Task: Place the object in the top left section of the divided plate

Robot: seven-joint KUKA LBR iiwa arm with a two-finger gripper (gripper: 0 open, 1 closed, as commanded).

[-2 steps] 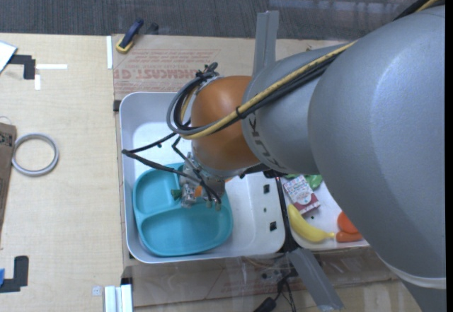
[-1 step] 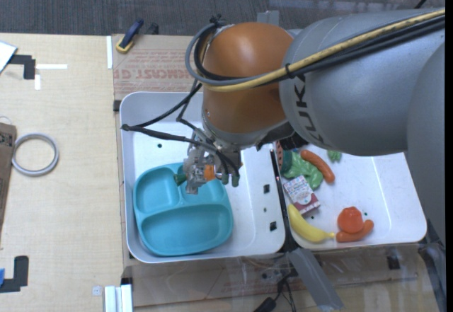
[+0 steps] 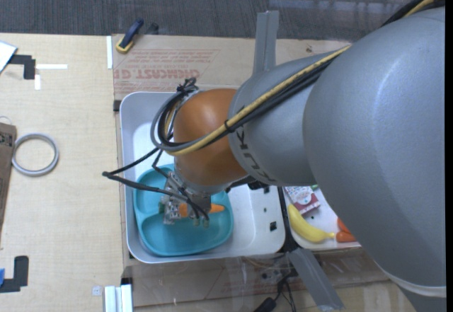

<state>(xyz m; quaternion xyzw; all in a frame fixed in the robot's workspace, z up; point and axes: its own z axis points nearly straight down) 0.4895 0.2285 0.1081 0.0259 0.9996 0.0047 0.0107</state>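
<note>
A blue divided plate lies in the near part of the left white bin. My gripper hangs low over the plate's middle, under the orange band of the arm. A small orange object, shaped like a carrot, sits between the fingers and sticks out to the right. The gripper is shut on it. The arm hides the plate's far sections and its dividers.
A yellow banana and a small orange item lie in the right bin beside a printed card. A tape roll rests on the bench at left. A blue-and-yellow tool lies behind the bins.
</note>
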